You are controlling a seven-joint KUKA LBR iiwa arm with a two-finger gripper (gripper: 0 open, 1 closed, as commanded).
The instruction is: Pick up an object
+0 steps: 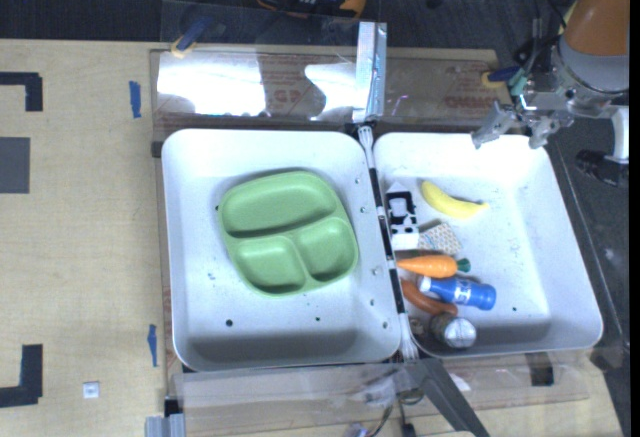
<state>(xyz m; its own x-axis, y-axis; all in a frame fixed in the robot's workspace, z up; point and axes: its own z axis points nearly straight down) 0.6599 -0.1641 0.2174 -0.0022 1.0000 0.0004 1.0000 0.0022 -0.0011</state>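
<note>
Camera view: my tool [512, 128] hangs splayed and empty, upper right; that crowded lower-centre pile beside the banana [452, 201] risks a mis-grab.

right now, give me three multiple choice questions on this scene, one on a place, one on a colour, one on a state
1. Where does the banana lie?
A. left bin
B. right bin
C. on the bench

2. What colour is the divided tray?
A. green
B. red
C. black

3. Where is the gripper?
A. low among the objects
B. over the tray
C. over the right bin's far rim

Answers:
1. B, it lies on the white floor right of the divider.
2. A, pale green.
3. C, it hangs at the upper right corner, apart from every object.
</note>
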